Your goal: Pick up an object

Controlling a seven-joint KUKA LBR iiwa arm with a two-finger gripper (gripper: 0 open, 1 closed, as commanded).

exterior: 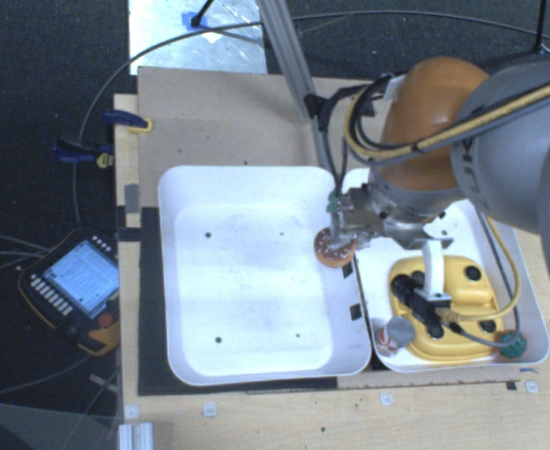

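Observation:
A small round brown object (332, 248), speckled like a biscuit, hangs over the right rim of the left bin (246, 279). My gripper (343, 232) sits directly above it, shut on its upper edge, and the fingers are partly hidden by the wrist. The grey arm with its orange band (434, 111) comes in from the right, over the right bin (527, 307).
In the right bin lie a large yellow plastic object (462, 293), a small grey round piece (397, 332) at its front left and a green piece (511, 346) at the front right. A teach pendant (76, 281) lies left of the bench.

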